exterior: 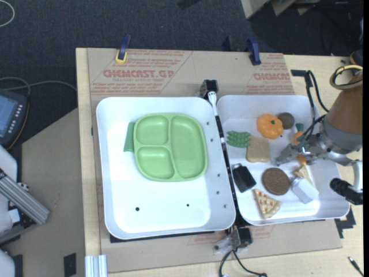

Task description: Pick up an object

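Cardboard-topped desk (190, 68) under two white bins. Left bin (115, 172) with a green divided plate (170, 146) lying flat, left of the divider rail. Right bin (248, 105) on the other side of that rail, crowded with toy food. Grey arm (346, 120) with orange band reaching in over the right bin's right edge. Claw (295, 153) low over the bin, right of the bread slice; whether spread or pressed together, cannot tell. Orange pumpkin (269, 126) near the bin's back wall, brown ball (285, 120) just beside it on the right. Green leafy piece (238, 137) left of the pumpkin. Tan bread slice (258, 150) below the pumpkin. Brown round cookie (276, 180) below the bread. Black block (243, 177) left of the cookie. Pizza slice (266, 203) near the front wall. White block (304, 189) right of the cookie.
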Robot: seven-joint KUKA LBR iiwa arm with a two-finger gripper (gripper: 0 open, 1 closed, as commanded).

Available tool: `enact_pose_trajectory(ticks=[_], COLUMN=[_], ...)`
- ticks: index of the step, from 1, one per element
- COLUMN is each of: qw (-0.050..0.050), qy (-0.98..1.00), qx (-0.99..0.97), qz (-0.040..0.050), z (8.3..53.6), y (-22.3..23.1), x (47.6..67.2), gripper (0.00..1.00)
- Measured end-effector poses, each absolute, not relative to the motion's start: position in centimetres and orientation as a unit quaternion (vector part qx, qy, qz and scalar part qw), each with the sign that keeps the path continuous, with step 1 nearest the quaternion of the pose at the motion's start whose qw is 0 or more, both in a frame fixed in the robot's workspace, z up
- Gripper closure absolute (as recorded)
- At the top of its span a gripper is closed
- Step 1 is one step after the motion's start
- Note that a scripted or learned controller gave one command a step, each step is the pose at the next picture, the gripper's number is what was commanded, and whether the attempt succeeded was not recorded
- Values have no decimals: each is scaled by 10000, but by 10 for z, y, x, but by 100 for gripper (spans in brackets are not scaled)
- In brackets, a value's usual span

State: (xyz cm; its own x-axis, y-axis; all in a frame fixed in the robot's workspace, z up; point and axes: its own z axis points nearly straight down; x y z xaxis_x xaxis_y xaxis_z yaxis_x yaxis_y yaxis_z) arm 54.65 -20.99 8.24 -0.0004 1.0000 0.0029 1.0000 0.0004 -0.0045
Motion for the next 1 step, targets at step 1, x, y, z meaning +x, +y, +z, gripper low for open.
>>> enact_pose_trajectory(ticks=[1], qw=[-1], qy=[-7071], qx=[-7071], qz=[-3], z=[95], y=[-211], x=[548], gripper=[100])
